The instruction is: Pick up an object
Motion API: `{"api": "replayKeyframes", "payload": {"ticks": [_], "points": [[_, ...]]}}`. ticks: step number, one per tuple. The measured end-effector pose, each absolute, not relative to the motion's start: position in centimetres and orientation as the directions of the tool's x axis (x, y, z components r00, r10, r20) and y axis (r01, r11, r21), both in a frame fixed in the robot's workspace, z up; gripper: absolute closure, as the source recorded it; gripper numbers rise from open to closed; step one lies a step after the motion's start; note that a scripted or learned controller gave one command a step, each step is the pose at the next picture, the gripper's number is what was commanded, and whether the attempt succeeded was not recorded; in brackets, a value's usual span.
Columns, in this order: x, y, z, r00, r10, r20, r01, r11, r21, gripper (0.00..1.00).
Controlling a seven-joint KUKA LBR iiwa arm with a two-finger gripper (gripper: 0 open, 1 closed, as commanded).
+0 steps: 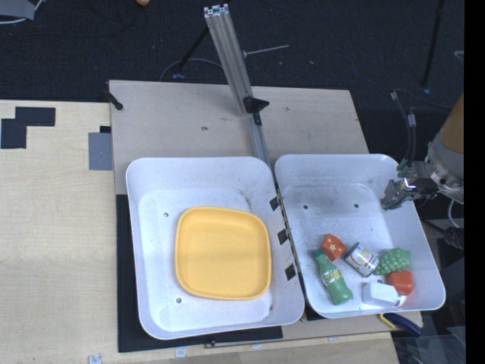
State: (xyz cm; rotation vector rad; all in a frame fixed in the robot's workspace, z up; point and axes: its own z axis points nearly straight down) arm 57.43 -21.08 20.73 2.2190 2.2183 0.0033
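Note:
In the right bin (333, 180) a cluster of small objects lies near the front: a green bottle (333, 277), a small red carton (333, 246), a silver can (363, 260), a green bunch of grapes (394, 261), a red-orange piece (401, 281) and a white block (381, 293). My gripper (395, 192) hangs at the bin's right rim, above and behind the cluster, apart from every object. Nothing shows between its tips.
The left bin (151, 196) holds a yellow square plate (223, 252). A metal rail (235, 59) slants down from the back toward the divide between the bins. Black clips (282, 236) line that divide. The arm's orange band (453, 127) sits at the right edge.

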Motion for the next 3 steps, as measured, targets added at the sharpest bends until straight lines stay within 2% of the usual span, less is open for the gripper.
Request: {"api": "replayKeyframes", "payload": {"ticks": [2, 3], "points": [[55.7, -9.5, 20.6, -0.004, 1.0, 0.001, 1.0, 0.004, -0.001, 1.0], [53.2, -4.8, 20.7, -0.003, 1.0, 0.001, 1.0, 0.003, 0.0, 1.0]]}}
